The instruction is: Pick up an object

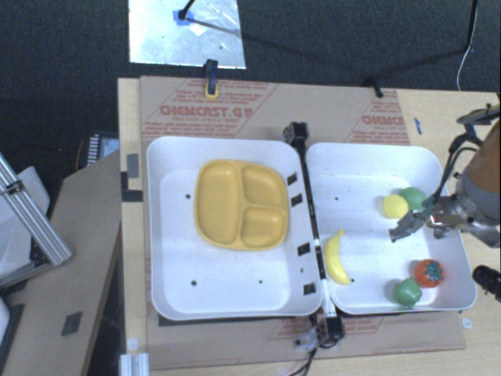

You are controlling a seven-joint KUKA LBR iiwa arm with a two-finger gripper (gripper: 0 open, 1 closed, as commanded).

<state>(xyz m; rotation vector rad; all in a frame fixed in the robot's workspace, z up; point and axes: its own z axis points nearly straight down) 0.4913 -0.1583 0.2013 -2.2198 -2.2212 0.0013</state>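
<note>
The right bin [368, 171] holds a banana [337, 258] by its left wall, a yellow lemon [394, 206], a green round fruit [412, 197] just behind it, a red tomato [428, 272] and a green pepper [407, 291] in the near right corner. My gripper [409, 225] hangs over the right side of this bin, a little in front of the lemon and above the tomato. Nothing shows between its dark fingers.
The left bin [176, 288] bears a yellow divided plate [239, 204]. A black hinge strip [309, 225] runs between the bins. Cardboard lies under both bins, and the arm's grey body [481, 186] stands at the right edge.
</note>
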